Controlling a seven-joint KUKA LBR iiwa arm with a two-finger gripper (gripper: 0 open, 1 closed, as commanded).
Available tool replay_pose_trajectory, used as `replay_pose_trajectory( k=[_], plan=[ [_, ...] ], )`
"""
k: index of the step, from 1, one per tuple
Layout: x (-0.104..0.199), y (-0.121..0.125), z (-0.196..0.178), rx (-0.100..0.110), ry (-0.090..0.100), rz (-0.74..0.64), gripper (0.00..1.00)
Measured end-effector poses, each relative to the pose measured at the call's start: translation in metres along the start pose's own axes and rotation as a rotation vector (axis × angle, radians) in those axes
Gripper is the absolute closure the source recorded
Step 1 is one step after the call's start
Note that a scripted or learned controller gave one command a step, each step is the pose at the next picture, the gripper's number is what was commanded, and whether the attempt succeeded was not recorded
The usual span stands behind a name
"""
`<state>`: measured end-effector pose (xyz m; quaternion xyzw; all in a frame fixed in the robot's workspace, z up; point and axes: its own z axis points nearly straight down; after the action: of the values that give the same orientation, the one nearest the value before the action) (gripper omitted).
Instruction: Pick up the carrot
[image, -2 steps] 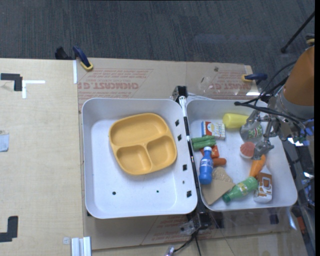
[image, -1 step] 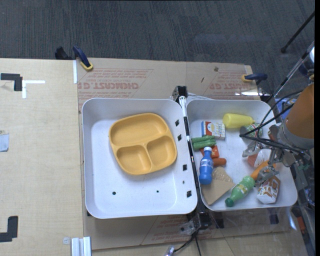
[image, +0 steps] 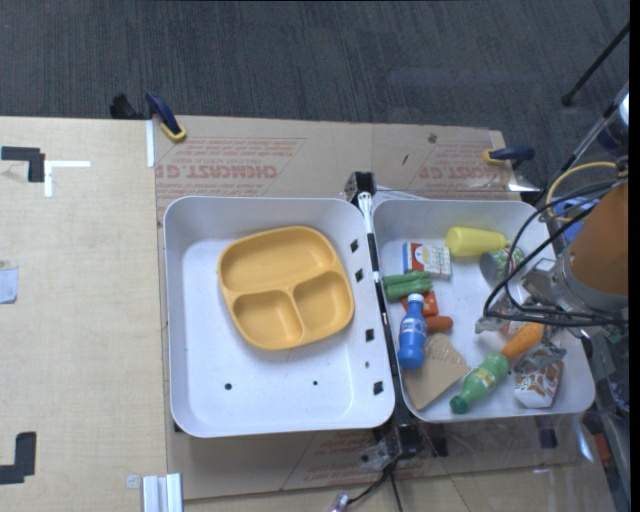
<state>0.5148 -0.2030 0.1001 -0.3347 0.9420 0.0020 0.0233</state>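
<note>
The arm comes in from the right over the right bin (image: 470, 412). Its gripper (image: 512, 322) hangs low near the carrot (image: 522, 340), which lies in the right part of this bin, tilted, just beside the green bottle (image: 478, 381) and a small printed packet (image: 536, 378). Cables cover the tool, so I cannot tell how it stands, and the carrot seems partly hidden under it. In the same bin lie a blue bottle (image: 412, 333) and a yellow piece (image: 475, 240). The left bin (image: 200, 400) holds a yellow plate (image: 285, 286) with three compartments.
</note>
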Motion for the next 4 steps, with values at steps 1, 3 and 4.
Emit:
replay_pose_trajectory(
  k=[1, 3, 4],
  plan=[
    [-0.001, 0.006, 0.000, -0.006, -0.003, -0.198, 0.00],
    [0.000, 0.010, 0.002, -0.012, -0.005, -0.329, 0.00],
    [-0.013, -0.010, 0.008, -0.031, 0.015, -0.352, 0.00]
  ],
)
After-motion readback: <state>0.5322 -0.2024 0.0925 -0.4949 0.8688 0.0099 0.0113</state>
